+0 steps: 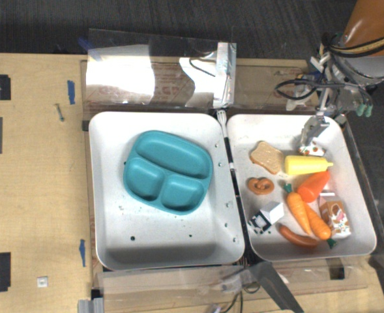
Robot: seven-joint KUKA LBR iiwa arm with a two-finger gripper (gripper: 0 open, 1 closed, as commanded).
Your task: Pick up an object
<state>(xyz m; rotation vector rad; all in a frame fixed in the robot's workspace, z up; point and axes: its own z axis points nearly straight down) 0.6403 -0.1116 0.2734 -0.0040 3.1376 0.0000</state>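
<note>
Fingers of the gripper (pixel 314 130) blur together into one grey shape, so whether they're parted I can't tell. It hangs over the right bin's (pixel 364 237) far edge, just above the yellow block (pixel 306 165) — I judge the approach underway. Next: drop squarely onto one toy. Arm largely cut off.

From my feed the scene is evenly and brightly lit from above. Strong glare washes out the clear plastic sheet (pixel 156 77) behind the left bin (pixel 107 233), whose white floor is nearly blown out. Shadows are soft and short. The arm (pixel 368 18) at top right looks slightly blurred.
</note>
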